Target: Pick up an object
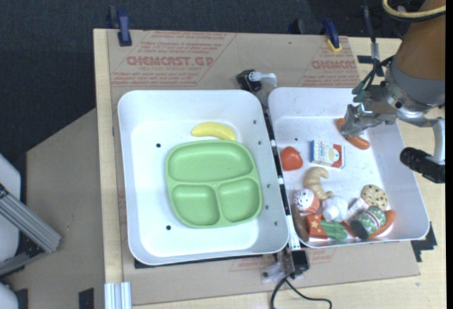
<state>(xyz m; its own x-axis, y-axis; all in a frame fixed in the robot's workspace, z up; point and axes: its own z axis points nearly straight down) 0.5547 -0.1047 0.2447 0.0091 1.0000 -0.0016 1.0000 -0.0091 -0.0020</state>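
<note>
Toy food pile (343, 216), right bin's (417, 212) near corner | gripper (356, 125) over an orange-red piece (359, 142) by far wall, finger state unclear | one green tray (212, 182), one banana (214, 131), left bin (134, 159)

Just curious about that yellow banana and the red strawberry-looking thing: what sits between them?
In the camera view, between the banana and the red piece run the two bins' adjoining rims; otherwise bare white floor.

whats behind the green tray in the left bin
A yellow banana lies just behind the green tray, against its far edge. Whether the tray's rim covers part of it can't be told; the bin floor under the tray is covered.
</note>
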